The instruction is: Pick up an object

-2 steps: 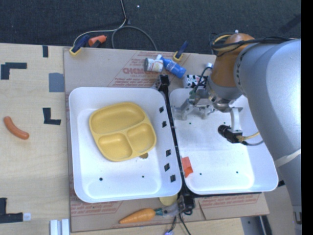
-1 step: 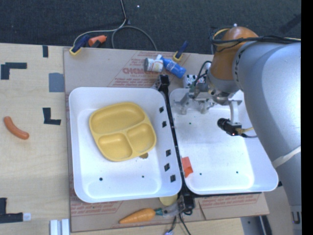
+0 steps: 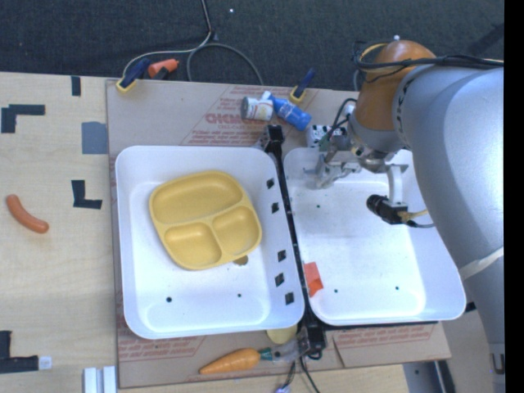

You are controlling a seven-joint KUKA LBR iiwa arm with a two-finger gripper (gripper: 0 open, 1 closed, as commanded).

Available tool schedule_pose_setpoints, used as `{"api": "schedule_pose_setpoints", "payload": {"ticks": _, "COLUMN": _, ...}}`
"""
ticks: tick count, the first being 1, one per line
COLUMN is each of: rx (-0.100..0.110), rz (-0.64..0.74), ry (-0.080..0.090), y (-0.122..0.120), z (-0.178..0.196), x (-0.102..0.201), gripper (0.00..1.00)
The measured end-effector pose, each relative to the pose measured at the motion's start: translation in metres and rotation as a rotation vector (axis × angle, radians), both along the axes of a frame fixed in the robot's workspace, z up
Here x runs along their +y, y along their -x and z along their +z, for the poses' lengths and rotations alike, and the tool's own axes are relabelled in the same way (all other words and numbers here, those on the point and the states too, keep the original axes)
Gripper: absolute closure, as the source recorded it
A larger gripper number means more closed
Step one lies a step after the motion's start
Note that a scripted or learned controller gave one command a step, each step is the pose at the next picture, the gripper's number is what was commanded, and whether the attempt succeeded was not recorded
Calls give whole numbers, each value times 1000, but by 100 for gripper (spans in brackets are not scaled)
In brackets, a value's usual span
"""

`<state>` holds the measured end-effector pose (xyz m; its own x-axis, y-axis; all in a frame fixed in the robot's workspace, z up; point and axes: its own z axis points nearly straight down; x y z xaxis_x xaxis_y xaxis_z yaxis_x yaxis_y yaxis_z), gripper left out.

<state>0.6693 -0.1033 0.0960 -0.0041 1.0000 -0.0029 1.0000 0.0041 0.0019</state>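
Yellow plastic, a three-section plate [image 3: 206,218] is lying flat in the left bin [image 3: 131,301], long axis slanting toward its upper right corner. Gripper [image 3: 327,169] is hanging at the right bin's [image 3: 442,297] upper left corner.

Red print runs along the brown cardboard sheet [image 3: 214,121] under the bins, too faint to read.

Bins [image 3: 196,318]: smooth white plastic, faint sheen | divided plate [image 3: 205,218], left of gripper [image 3: 327,166]: matt yellow plastic | board under bins [image 3: 221,121]: matt brown cardboard | arm [image 3: 458,129]: satin grey metal look, glossy orange band [image 3: 385,80]
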Motion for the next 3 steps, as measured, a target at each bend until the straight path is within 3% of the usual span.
{"api": "schedule_pose_setpoints", "payload": {"ticks": 1, "rx": -1, "rz": 4, "ry": -7, "y": 48, "z": 106, "x": 81, "gripper": 100}}
{"api": "schedule_pose_setpoints", "payload": {"ticks": 2, "rx": 4, "rz": -9, "ry": 0, "y": 45, "z": 87, "x": 10, "gripper": 100}}
{"api": "schedule_pose_setpoints", "payload": {"ticks": 3, "rx": 3, "rz": 3, "ry": -4, "y": 52, "z": 88, "x": 97, "gripper": 100}}
